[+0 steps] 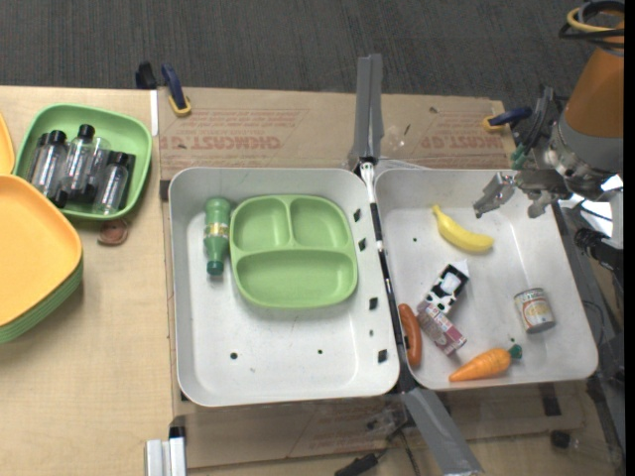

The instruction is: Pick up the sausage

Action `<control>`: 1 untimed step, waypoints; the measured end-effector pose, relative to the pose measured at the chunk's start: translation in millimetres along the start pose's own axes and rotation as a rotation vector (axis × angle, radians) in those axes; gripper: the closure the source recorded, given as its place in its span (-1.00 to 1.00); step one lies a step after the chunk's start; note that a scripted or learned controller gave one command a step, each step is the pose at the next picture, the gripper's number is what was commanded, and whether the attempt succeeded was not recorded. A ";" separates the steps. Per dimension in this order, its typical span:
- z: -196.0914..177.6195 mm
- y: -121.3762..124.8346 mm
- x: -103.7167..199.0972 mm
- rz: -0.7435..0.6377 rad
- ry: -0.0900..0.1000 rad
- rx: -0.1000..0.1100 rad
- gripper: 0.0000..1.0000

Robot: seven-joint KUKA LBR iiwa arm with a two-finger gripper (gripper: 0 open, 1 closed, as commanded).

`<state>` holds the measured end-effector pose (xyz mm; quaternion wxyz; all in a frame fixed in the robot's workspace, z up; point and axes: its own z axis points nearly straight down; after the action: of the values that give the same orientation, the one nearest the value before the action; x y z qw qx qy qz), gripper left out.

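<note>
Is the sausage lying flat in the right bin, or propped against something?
Lying flat. The sausage stretches along the right bin's left wall on the floor, beside the small carton. The gripper is far from it.

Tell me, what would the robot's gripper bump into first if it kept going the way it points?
Probably the curved yellow banana, lying just left of and below the gripper in the right white bin. Its height above the bin is unclear.
</note>
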<state>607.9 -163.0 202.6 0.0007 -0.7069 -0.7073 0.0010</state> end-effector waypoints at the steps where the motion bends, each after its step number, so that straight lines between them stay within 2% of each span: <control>1: 87.1 -63.5 -23.6 0.023 0.001 0.000 -1.00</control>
<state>544.2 -186.6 115.7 0.0011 -0.7150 -0.6991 0.0007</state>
